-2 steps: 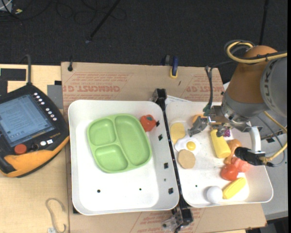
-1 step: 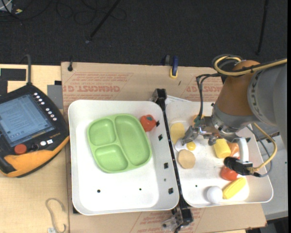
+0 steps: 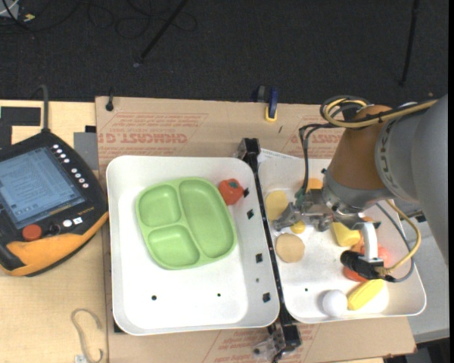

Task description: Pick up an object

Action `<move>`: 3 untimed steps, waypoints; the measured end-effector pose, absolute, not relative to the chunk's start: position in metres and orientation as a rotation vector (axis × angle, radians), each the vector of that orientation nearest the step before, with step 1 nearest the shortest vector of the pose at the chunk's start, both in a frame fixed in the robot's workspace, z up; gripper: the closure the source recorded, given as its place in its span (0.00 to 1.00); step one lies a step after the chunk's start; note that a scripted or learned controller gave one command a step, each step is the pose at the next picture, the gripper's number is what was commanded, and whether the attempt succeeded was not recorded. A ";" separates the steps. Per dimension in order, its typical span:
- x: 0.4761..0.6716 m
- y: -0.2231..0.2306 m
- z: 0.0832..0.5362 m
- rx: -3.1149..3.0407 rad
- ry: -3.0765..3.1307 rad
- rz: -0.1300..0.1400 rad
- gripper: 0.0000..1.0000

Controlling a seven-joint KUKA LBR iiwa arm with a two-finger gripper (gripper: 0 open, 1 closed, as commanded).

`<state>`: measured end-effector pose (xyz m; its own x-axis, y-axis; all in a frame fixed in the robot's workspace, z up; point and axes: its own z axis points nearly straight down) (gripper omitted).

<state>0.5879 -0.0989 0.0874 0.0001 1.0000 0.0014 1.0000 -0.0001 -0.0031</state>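
The gripper (image 3: 296, 216) is low in the right bin (image 3: 408, 297), at centre-right of the frame; if it is apart or together I cannot tell. Around it lie small toys: a yellow round piece (image 3: 276, 201) just beside on its left, a tan disc (image 3: 290, 248) below it, a white ball (image 3: 334, 302) and a yellow banana-shaped piece (image 3: 365, 294) at the lower right. In the left bin (image 3: 129, 293) rests a green divided plate (image 3: 185, 223), with a red toy (image 3: 230, 191) at its upper right edge. Both bins sit on brown cardboard (image 3: 174, 127). A control pendant (image 3: 34, 195) lies at the left.
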 end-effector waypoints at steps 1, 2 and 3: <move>0.589 -0.101 0.101 -2.227 -2.215 -0.004 1.00; 0.586 -0.101 0.163 -2.221 -2.222 0.000 1.00; 0.590 -0.093 0.220 -2.221 -2.222 -0.001 1.00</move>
<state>0.5896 -0.0933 0.2203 -0.0005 1.0000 0.0003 1.0000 0.0005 0.0006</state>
